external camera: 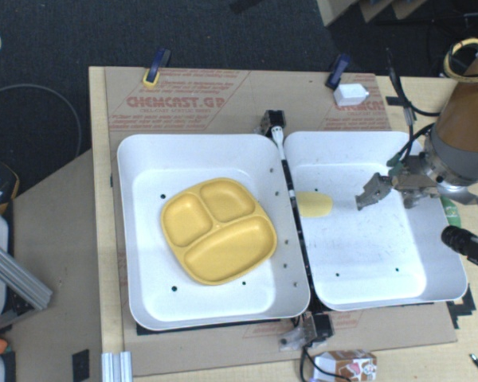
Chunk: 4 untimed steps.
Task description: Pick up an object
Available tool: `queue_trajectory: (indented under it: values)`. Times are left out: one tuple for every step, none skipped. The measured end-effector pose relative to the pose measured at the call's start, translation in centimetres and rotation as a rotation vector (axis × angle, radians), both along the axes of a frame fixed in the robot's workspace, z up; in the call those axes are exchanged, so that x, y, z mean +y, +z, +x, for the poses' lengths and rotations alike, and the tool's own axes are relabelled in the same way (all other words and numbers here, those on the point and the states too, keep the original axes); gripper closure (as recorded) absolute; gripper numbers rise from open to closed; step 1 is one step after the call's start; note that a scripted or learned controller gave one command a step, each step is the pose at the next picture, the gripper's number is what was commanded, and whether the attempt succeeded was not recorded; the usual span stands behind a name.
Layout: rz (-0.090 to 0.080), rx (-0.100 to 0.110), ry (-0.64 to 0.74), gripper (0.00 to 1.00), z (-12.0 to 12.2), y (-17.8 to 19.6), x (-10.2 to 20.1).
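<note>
The left bin (135, 213) holds a yellow tray (217, 229), well left of the divider (291, 205) between the bins. Just right of that divider, in the right bin (414, 269), lies a small pale-yellow object (314, 204). Further right hangs the gripper (374, 193), apart from the object and holding nothing; whether its jaws stand wide or narrow I cannot tell. The object sits so close to the divider that a finger may strike the wall, or nudge the piece away.

A yellow divided plate (217, 230) fills the left bin (135, 213); the gripper (376, 192) hovers over the right bin (430, 269).
</note>
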State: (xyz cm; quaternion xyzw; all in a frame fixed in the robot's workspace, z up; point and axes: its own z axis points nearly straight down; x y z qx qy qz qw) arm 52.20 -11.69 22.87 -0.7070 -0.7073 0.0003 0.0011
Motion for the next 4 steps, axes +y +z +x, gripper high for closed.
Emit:
queue_trajectory:
  values:
    - [0.001,-0.004,0.007,0.0,-4.0,5.1,8.4]
    - [-0.002,-0.005,0.0,1.0,-3.8,5.8,7.9]
    - [0.0,-0.007,0.006,1.0,-4.2,10.4,15.3]
    - [-0.002,-0.006,-0.002,1.0,-4.2,12.1,13.4]
